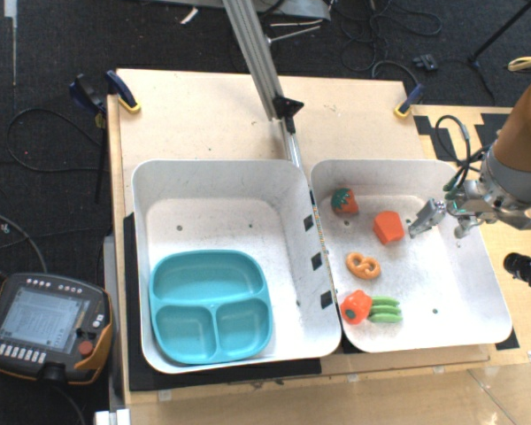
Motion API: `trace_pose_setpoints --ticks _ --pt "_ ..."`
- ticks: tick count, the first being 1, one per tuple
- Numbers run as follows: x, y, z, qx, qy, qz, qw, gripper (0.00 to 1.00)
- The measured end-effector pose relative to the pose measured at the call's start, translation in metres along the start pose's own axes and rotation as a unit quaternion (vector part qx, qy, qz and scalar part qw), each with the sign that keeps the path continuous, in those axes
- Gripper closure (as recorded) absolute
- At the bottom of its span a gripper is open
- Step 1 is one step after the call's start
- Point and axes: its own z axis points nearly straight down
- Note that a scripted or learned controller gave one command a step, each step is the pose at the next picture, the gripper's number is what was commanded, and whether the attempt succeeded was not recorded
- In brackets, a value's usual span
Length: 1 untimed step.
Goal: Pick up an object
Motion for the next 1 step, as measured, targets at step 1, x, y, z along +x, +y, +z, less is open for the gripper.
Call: trace_pose_setpoints --ticks 1 --pt "0.088 0.1142 -0.1268 -0.007 0.0 -0.004 1.0 0.0"
